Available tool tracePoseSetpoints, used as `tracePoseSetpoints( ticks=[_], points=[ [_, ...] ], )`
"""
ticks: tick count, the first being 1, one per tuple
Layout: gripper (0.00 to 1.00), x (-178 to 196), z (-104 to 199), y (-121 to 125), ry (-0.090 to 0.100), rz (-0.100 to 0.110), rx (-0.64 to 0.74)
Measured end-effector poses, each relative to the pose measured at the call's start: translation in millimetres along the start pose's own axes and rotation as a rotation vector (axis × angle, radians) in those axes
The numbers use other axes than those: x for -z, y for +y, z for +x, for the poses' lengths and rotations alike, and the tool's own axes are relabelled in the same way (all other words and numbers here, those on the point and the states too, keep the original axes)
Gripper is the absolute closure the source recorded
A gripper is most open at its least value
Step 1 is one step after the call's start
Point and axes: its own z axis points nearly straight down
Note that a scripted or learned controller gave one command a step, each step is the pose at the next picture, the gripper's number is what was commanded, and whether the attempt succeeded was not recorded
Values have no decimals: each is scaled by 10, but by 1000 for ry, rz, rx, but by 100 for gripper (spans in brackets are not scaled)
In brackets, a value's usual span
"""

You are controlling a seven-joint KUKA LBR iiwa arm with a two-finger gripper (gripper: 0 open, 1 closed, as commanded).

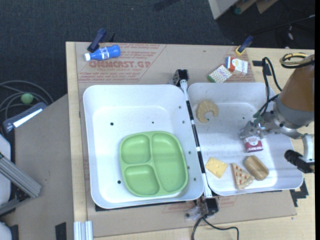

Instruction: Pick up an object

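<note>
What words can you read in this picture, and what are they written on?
"CHEMCAST GP", faint red print on the brown board behind the bins; the smaller lines under it are too blurred to read.
Small carton: print too small to read.
Red and white packet by the gripper: label too blurred to read.

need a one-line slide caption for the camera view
KUKA arm's gripper hovers over a small red-and-white packet in the right bin, among toy foods; a green divided plate sits in the left bin.

Grey arm point(292, 111) w/ orange band
</note>
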Motion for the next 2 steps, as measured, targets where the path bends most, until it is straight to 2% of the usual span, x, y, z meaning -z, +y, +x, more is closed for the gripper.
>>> tracePoseSetpoints(
  ticks=[1,2],
  points=[
    [100,336,853,-337,2,3,2],
    [100,900,1381,-758,2,3,2]
  ],
)
